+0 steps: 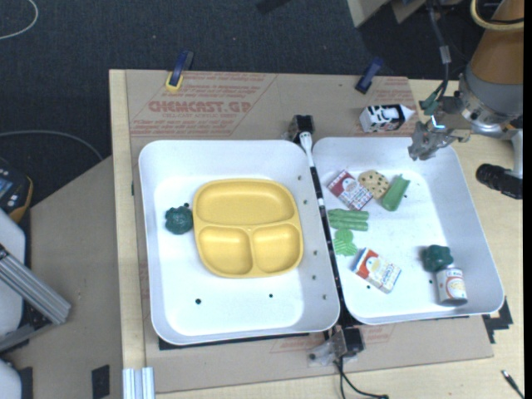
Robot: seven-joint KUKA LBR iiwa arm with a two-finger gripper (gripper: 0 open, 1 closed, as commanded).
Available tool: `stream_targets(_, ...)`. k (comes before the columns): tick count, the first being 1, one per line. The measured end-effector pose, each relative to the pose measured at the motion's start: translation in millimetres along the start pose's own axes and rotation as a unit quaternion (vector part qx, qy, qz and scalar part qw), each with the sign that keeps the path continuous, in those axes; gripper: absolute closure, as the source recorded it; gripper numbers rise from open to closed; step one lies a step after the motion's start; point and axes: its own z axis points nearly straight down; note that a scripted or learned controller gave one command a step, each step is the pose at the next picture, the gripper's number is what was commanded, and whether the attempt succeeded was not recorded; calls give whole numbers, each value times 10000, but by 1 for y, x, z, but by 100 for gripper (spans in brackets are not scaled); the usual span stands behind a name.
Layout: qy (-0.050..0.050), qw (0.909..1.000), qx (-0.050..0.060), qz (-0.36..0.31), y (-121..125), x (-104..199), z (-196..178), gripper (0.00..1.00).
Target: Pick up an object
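Note:
My gripper (423, 145) hangs over the far right corner of the right bin (478, 223), with nothing visibly in it. Below and left of it in that bin lie a red-and-white carton (349, 189), a speckled cookie (373, 182) and a green pickle-like piece (395, 193). Further toward the front are a green bean pod (347, 219), a green leafy piece (343, 242), a red, white and yellow box (376, 270), a dark green broccoli (435, 257) and a small can (451, 286).
The left bin (158, 281) holds a yellow divided plate (247, 225) and a dark green broccoli piece (178, 219) at its left. A black-and-white toy (385, 116) sits on the bench behind the right bin. Blue clamps (179, 69) grip the board's far edge.

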Motion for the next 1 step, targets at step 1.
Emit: stream_targets(1, 7, 10000, 5, -9, 4, 59, 9, 100)
